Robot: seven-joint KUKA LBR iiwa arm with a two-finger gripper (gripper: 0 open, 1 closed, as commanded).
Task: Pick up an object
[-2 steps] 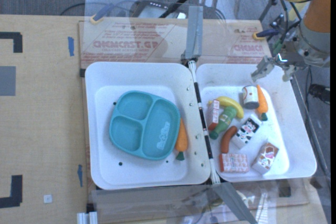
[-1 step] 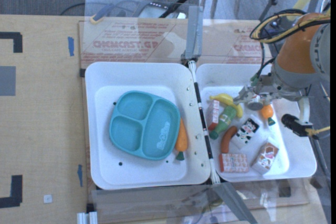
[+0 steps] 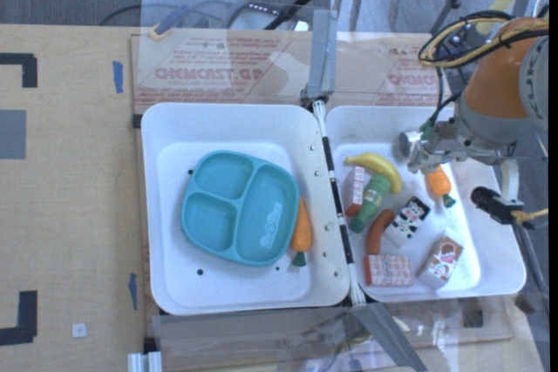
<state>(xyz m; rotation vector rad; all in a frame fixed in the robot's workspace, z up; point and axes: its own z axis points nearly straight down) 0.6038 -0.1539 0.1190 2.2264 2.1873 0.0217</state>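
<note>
Near edge: wood bench [image 3: 61,187] w/ black corner marks is carrying two white bins. Left bin [image 3: 166,274] is holding a teal divided plate [image 3: 240,206], carrot [image 3: 302,231] at its right rim. Right bin [image 3: 497,270] is holding cartons, a banana [image 3: 377,165], a green bottle [image 3: 370,203]. Gripper [image 3: 420,154] is hovering over the bin's far part, near a small carrot [image 3: 439,184]; can't tell re fingers. Beyond: clear sheet, grey carpet, tripod legs.

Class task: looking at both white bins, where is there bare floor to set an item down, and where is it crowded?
Left bin: bare strips left of and behind the blue divided plate. Right bin: a bare corner right of the small carton. Crowded around the banana and the green bottle.
</note>
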